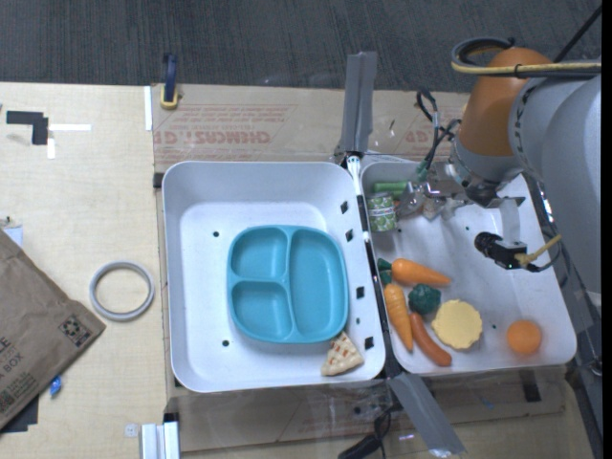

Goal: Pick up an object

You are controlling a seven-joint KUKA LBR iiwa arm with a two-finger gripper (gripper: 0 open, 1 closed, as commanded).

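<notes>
In the right bin (559,338), nearest the camera and well below the gripper (428,199), lie an orange ball (524,337), a yellow ruffled disc (457,324), a red sausage (430,340), a dark green vegetable (425,300) and two carrots (421,273). Closer to it, a green can (382,210) stands just to its left against the bin wall. The gripper hangs low at the bin's far end; whether it has hold of anything cannot be told. Far to its left, the left bin (191,285) holds a teal divided plate (288,283) and a pizza slice (341,357).
</notes>
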